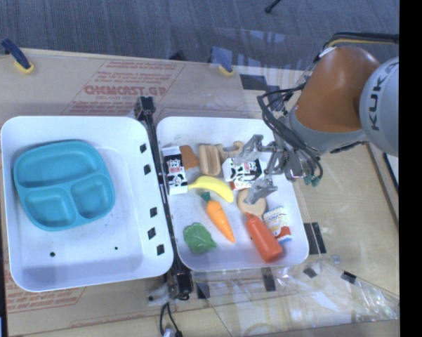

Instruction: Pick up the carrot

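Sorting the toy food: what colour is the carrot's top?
Green, on the orange carrot, in the camera view.

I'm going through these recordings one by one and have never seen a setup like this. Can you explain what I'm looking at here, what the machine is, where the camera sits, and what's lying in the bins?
This is one picture from a camera fixed above a bench, looking down at a slant. The grey and orange machine on the right is a robot arm; its gripper hangs over the right bin. I can't tell whether it is open or shut, and nothing is clearly held.

The left bin holds a blue divided plate. The right bin holds toy food: the carrot the arm should pick up, a banana just above it, a green leafy piece, a red-orange bottle and some small cartons and bread pieces. The carrot lies in the bin, untouched.
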Robot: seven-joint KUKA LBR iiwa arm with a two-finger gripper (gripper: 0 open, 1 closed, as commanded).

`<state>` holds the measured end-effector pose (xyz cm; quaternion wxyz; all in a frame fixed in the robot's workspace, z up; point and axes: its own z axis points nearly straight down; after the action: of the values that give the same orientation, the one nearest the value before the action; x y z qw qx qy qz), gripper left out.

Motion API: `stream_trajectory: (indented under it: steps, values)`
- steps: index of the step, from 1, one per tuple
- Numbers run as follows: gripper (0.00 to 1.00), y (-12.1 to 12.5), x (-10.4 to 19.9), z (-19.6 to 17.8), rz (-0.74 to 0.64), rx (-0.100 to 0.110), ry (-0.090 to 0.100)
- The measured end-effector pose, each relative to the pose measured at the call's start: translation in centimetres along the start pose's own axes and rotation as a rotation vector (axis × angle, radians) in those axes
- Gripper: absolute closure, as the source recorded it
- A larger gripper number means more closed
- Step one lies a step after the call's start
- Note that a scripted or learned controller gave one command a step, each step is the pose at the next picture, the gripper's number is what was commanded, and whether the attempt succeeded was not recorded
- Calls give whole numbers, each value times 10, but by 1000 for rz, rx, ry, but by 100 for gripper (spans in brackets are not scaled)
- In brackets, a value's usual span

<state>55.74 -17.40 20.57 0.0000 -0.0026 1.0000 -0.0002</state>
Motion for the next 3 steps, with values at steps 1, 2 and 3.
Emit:
stream_trajectory:
  steps: [1,2,3]
  values:
    - [0,77,31,75,89,-5,6]
    - [0,74,73,114,258,-1,3]
    - [100,76,69,102,248,-2,-3]
